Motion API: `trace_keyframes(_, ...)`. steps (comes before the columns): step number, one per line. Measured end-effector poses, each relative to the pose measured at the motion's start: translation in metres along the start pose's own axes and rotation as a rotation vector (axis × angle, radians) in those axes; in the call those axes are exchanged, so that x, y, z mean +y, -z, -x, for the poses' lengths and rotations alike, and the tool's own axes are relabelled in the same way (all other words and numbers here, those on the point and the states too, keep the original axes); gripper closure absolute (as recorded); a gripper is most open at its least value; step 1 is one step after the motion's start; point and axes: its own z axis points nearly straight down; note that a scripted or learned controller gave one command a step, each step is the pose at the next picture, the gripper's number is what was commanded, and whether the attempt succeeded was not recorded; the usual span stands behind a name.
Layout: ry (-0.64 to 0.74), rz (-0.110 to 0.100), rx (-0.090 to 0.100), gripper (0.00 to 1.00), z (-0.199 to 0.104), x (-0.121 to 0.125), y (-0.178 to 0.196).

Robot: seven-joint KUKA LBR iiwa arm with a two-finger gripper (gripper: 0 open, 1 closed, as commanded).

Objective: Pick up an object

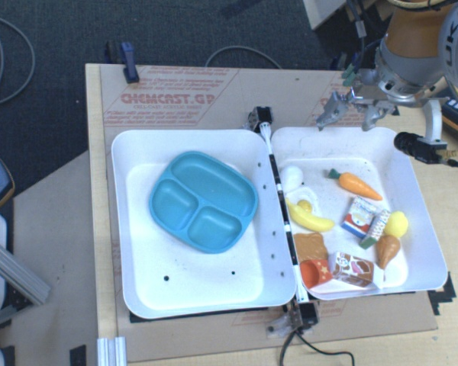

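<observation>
Gripper [352,110] up at one o'clock, hanging past the far rim of the right bin [420,204], fingers splayed wide, gripping nothing. Down in that bin, at around three to four o'clock, a tight little crowd: carrot [358,185], banana [309,218], small carton [362,221], lemon [397,223]. Blue plate [204,201] alone in the left bin [137,265] at nine. Likely trouble from here: fingers landing on two neighbours at once, or nudging a rounded piece aside and closing on air.
</observation>
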Motion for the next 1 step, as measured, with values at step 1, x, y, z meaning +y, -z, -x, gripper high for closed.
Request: trace_keyframes(1, -0.005, -0.014, 0.002, 0.00, 0.0236, -0.0566, -0.1167)
